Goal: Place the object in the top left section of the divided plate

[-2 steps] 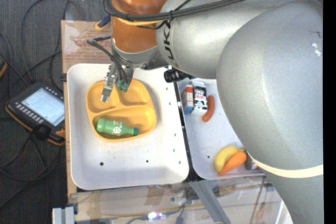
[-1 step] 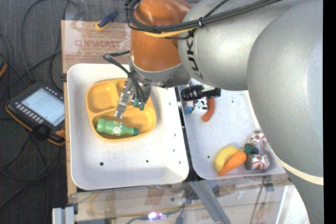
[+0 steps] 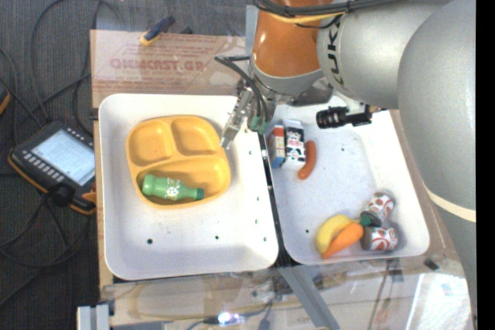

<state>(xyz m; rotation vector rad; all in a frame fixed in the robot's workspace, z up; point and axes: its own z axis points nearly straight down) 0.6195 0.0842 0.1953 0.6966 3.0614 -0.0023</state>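
Where the two white bins meet, the gripper [image 3: 236, 122] hangs just past the right rim of the yellow divided plate [image 3: 179, 158], its thin fingers pointing down and to the left toward that rim. Whether those fingers are spread or pressed together I cannot tell, since they read as one narrow sliver from above, and no object can be made out between them.

The plate lies in the left bin [image 3: 131, 243]. Its two upper sections are bare yellow, and its long lower section holds a green bottle [image 3: 172, 188] lying on its side (cap end pointing right, toward the plate's lower right edge).

Right of the plate, across the bins' shared wall, the right bin [image 3: 410, 166] holds the other things. Nearest the plate is a small printed carton [image 3: 287, 144], with a red sausage [image 3: 308, 159] just beside it. Farther from the plate, toward the bin's lower right corner, a banana [image 3: 331, 230] and a carrot [image 3: 346, 239] lie touching, with two small printed cans [image 3: 379, 224] beside them.
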